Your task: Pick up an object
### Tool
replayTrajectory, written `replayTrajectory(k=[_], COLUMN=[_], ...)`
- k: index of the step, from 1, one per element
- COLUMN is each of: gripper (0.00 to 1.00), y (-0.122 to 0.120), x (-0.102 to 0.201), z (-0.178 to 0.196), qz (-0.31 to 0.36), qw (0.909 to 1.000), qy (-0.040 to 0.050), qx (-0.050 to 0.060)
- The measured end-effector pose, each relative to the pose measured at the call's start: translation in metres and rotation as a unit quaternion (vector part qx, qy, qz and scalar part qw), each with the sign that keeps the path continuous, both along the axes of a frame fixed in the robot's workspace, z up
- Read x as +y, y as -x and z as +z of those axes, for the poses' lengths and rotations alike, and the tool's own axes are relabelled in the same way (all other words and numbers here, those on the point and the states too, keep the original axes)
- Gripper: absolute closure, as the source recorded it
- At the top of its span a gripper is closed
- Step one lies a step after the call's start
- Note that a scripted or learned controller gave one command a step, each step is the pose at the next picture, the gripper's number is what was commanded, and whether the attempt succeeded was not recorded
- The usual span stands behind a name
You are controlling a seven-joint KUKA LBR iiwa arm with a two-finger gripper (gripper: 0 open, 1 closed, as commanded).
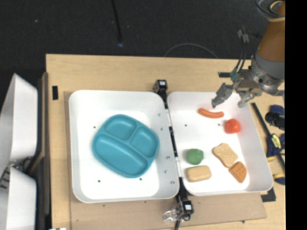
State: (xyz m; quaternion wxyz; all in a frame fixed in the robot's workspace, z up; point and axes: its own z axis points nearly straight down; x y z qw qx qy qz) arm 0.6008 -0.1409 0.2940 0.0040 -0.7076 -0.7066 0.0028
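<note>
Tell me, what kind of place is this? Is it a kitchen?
Probably a robot test lab, not a kitchen. A robot arm with a tool hangs over two white bins on a wooden bench. The food, like the sausage, looks like toys.

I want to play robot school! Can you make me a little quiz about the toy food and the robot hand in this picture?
1. True or false: the blue plate lies in the left bin.
2. Which food lies closest to the hand? A) green ball B) orange sausage C) bread slice
3. Fill in: the red tomato sits in the ____ bin.

Key:
1. True.
2. B, the orange sausage lies just below the hand, in the right bin; the green ball and bread slice lie farther down.
3. Right.
</note>
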Motion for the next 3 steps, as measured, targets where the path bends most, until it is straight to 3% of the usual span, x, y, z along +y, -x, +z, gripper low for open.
replayTrajectory(k=[1, 3], gripper=[0.00, 0.00], y=[-0.002, 0.006], x=[0.000, 0.004], z=[0.006, -0.084], qz=[0.001, -0.001], qw=[1.0000, 1.0000], qy=[0.0005, 0.0021], qx=[-0.006, -0.004])
